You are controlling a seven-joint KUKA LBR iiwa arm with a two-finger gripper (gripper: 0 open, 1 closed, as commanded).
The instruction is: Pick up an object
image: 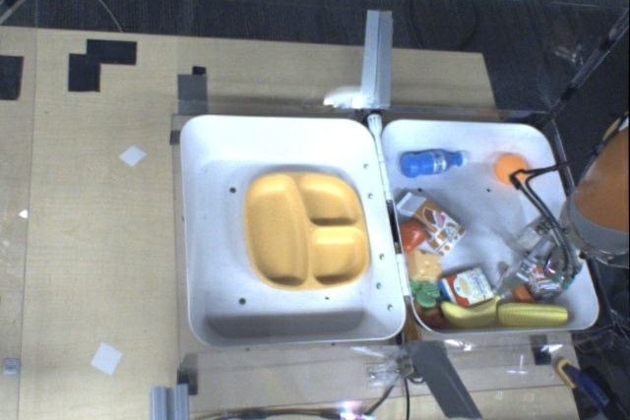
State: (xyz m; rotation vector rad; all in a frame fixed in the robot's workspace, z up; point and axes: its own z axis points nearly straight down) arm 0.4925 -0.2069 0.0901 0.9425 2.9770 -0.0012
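A: Where is the end effector (539, 263)?

B: Low inside the right bin (472, 135), near that bin's right wall. The grey arm (600, 202) with its orange band comes in from the right edge above it.

A: Are the fingers spread or pressed together?

B: I cannot tell. The wrist hardware and black cables cover them, and nothing can be seen pinched between them.

A: What lies around it?

B: Just below and a little to its left is a yellow banana (533, 314), lying flat along the bin's front wall. Further left of that is a second, greener banana (469, 314), with a small red-and-white packet (469, 287) just above it. Something small and red-orange (540, 290) sits right under the end effector; whether it touches, I cannot say.

A: And further off?

B: Up and to its left, an orange ball (508, 166) near the back wall, and beyond that a blue bottle (429, 161) on its side. Well to the left at mid-height is a printed snack pouch (439, 224) beside a red piece (412, 236) and a pale yellow block (424, 266).

A: The other bin?

B: The left bin (217, 211), far to the left of the end effector, holds a yellow divided tray (305, 229) resting flat.
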